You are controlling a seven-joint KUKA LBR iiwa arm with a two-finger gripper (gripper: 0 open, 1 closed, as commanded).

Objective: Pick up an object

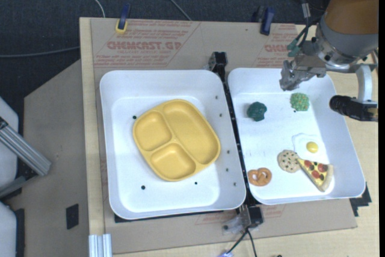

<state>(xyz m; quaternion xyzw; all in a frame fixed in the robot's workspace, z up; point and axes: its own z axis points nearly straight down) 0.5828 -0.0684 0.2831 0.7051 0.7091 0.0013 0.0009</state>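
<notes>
Just below end effector (291, 82): light-green broccoli (299, 102)

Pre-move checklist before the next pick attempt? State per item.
1. Gripper over the right white bin, above its back area: ok.
2. Nothing visible between the fingers: ok.
3. Finger opening: cannot tell.
4. Nearest target, the light green broccoli piece, lies just in front of the gripper, apart from the dark green broccoli piece: ok.
5. Crowding: chocolate chip cookie, fried egg and pizza slice lie close together, touching or nearly so: not ok for a clean pick.
6. Yellow divided plate sits in the left white bin, away from the arm: ok.
</notes>
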